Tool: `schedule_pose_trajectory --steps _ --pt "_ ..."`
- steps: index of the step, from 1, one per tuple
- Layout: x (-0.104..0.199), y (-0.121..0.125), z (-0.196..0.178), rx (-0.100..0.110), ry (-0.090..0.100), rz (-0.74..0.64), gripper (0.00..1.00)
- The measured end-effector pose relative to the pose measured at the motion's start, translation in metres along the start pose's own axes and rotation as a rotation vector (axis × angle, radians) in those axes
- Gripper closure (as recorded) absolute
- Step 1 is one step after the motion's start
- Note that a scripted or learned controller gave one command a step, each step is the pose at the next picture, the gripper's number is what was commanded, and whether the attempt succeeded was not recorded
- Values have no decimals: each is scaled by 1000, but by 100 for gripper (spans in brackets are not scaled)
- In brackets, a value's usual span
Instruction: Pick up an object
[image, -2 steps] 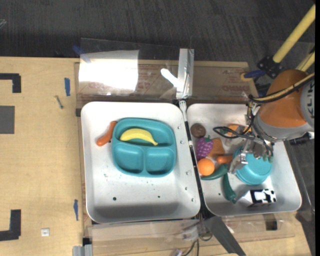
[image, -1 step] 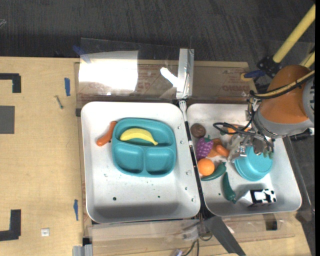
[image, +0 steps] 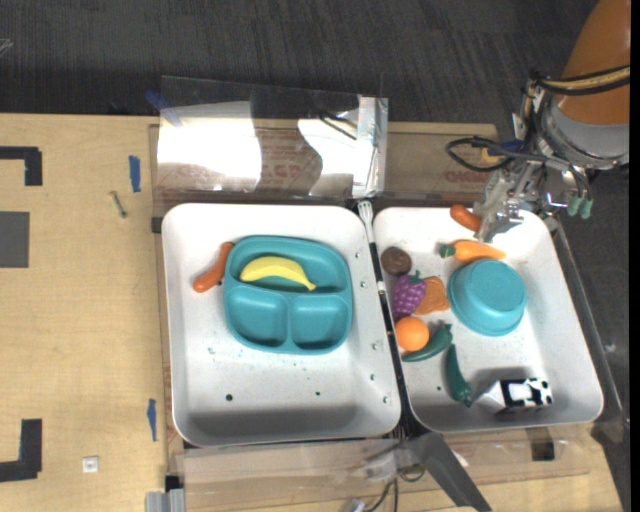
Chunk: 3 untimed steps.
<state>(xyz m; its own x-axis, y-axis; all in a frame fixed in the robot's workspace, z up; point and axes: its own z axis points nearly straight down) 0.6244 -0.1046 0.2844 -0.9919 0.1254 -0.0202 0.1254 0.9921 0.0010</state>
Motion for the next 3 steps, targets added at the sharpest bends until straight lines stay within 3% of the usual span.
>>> schedule_pose_trajectory --steps 1,2,3 --pt "-20 52 25 0 12 109 100" --pt "-12 71 -19 2 9 329 100" --pt "-18 93 24 1 18 138 100"
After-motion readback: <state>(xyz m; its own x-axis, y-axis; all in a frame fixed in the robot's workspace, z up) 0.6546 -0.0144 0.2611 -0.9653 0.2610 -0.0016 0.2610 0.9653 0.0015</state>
